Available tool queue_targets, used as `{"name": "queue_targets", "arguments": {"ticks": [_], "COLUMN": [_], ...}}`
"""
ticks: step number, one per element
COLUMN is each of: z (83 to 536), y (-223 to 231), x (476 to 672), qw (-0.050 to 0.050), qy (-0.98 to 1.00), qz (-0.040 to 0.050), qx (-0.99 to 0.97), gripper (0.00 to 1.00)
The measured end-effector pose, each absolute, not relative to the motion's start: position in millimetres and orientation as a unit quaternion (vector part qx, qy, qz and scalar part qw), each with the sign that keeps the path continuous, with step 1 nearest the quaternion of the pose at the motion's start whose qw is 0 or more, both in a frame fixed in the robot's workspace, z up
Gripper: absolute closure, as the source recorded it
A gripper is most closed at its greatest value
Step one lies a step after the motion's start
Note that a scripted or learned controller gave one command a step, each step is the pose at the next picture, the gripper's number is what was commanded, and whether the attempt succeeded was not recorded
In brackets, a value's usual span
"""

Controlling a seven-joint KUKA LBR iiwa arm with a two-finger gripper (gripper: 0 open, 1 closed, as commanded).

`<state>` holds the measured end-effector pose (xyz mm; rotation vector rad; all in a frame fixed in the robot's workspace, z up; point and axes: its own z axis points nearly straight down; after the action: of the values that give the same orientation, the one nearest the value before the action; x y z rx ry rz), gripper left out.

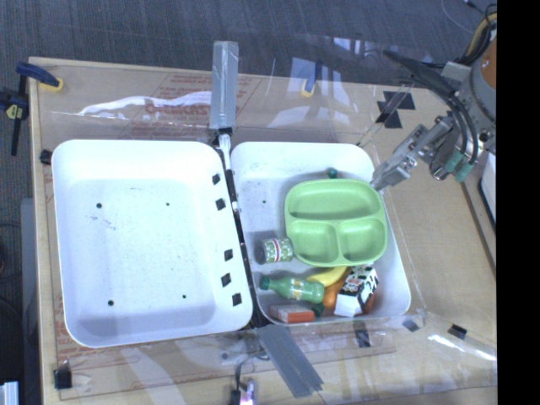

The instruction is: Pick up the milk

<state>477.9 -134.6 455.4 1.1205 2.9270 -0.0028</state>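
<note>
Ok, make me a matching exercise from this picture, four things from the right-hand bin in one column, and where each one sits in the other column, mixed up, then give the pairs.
Things
1. green plate
2. milk
3. green bottle
4. small can

Places
A. near the bin's front edge, lying on its side left of the banana
B. just off the plate's left rim
C. front right corner of the bin
D. middle of the bin, nearest the gripper

Pairs: 1-D, 2-C, 3-A, 4-B
</note>
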Motion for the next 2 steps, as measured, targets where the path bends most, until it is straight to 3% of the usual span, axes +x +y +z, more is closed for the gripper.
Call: {"name": "queue_targets", "arguments": {"ticks": [1, 2], "z": [402, 413], "y": [-140, -140], "x": [477.1, 478.0], "qw": [0.000, 0.001], "qy": [0.885, 0.886], "qz": [-0.0009, -0.0014], "qx": [0.465, 0.463], "gripper": [1.00, 1.00]}}
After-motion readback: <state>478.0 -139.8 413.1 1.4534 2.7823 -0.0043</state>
